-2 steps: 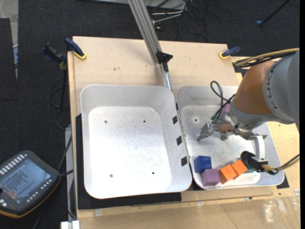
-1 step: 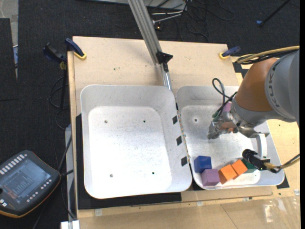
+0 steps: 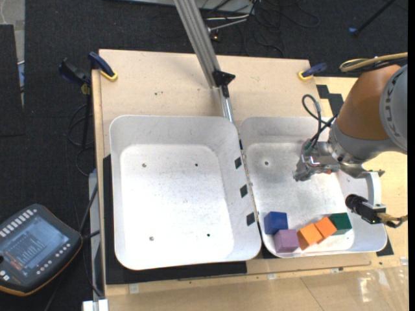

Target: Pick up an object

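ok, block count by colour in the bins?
blue block: 1
purple block: 1
orange block: 1
green block: 1
Total: 4, all in the right bin.

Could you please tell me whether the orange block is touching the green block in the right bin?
Touching. The camera view shows the orange block pressed against the green block with no white bin floor visible between them.
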You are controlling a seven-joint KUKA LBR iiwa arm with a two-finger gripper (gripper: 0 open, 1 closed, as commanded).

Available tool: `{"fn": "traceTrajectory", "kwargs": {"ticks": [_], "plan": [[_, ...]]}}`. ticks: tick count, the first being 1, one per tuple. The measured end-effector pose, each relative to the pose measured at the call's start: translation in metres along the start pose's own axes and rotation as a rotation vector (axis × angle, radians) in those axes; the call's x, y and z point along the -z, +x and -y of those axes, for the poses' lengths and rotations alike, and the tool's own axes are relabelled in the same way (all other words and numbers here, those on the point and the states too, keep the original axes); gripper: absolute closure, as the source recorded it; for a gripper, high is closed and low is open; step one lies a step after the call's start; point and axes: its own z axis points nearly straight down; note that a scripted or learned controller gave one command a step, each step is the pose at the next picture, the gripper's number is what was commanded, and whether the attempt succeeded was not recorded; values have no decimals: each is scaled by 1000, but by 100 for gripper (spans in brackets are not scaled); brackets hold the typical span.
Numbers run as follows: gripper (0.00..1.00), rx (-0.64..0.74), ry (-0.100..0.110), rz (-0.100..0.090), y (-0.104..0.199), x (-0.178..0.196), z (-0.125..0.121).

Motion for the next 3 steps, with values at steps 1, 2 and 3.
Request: {"fn": "traceTrajectory", "kwargs": {"ticks": [1, 2, 3], "plan": [[100, 4, 0, 0, -3, 43, 1], [100, 5, -1, 0, -6, 94, -10], [100, 10, 6, -4, 56, 87, -4]]}}
